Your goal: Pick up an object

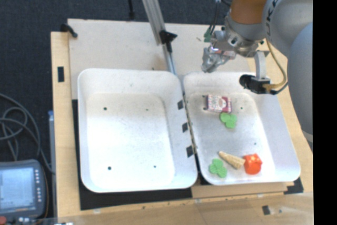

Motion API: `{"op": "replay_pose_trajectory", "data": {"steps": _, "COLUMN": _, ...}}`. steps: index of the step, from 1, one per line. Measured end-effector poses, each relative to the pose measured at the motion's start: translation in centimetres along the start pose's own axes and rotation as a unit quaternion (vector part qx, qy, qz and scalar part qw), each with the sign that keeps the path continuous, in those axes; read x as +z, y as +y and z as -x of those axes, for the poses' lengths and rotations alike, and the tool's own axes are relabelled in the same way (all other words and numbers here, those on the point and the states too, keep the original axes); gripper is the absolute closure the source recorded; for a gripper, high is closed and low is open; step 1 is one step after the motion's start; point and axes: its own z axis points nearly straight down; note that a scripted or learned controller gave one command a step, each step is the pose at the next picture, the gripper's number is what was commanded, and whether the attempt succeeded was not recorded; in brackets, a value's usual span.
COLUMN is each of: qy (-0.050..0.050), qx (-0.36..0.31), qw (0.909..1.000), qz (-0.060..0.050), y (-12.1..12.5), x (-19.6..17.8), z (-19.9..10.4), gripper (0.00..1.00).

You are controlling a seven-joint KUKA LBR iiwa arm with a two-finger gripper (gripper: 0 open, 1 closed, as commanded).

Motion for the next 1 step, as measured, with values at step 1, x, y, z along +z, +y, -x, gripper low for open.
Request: {"op": "replay_pose_trajectory", "data": {"steps": 1, "qy": 0.000, "qx": 0.000, "qw": 1.0000, "qz": 0.000, "y": 0.56, "x": 0.91, "z": -5.44, "gripper": 1.00}}
